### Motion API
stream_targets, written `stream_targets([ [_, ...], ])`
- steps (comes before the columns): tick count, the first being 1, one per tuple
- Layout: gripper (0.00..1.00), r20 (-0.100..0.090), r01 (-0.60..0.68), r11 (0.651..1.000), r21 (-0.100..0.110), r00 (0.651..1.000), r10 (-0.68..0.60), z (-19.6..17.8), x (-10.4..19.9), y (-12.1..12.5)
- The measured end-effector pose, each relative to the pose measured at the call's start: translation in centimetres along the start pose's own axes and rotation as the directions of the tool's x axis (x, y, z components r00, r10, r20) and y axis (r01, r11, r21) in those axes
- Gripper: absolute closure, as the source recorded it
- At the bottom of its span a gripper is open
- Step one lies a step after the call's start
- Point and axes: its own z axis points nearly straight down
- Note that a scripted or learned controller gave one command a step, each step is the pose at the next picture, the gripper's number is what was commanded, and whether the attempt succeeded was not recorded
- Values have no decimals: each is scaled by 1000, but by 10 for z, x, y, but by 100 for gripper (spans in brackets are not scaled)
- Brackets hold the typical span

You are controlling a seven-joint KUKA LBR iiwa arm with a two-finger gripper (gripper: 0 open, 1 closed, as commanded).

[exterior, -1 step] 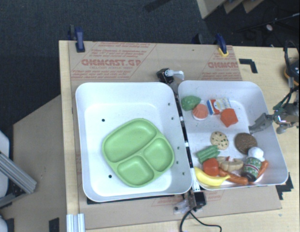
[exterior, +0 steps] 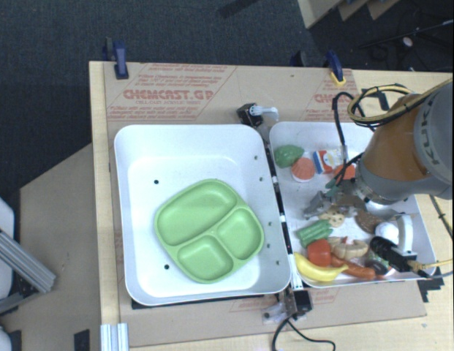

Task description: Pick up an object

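Reaching in from the right across the tabletop (exterior: 175,93), over the right bin (exterior: 424,229) beside the left bin (exterior: 139,159) with its green divided plate (exterior: 208,229). Probably mid-descent toward the toy food: banana (exterior: 318,270), tomato (exterior: 319,251), green piece (exterior: 289,154); hand (exterior: 343,199) low among them, spread or pressed together impossible to tell, so next needing a settled grip on one piece, then a lift. Readable on the board: "CHEMCAST GP".

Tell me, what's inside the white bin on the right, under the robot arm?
The right bin holds toy food: a yellow banana, a red tomato, a green leafy piece and a pink round piece. The arm covers the bin's far side, so anything beneath it is hidden.
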Motion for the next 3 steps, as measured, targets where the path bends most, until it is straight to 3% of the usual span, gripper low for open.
stream_targets([
  [1, 0, 3, -9, 1000, -2, 1000, 9, 3, 15, -27],
  [2, 0, 8, -7, 1000, -12, 1000, 7, 2, 6, 12],
  [3, 0, 7, -5, 1000, -13, 1000, 5, 2, 18, 64],
])
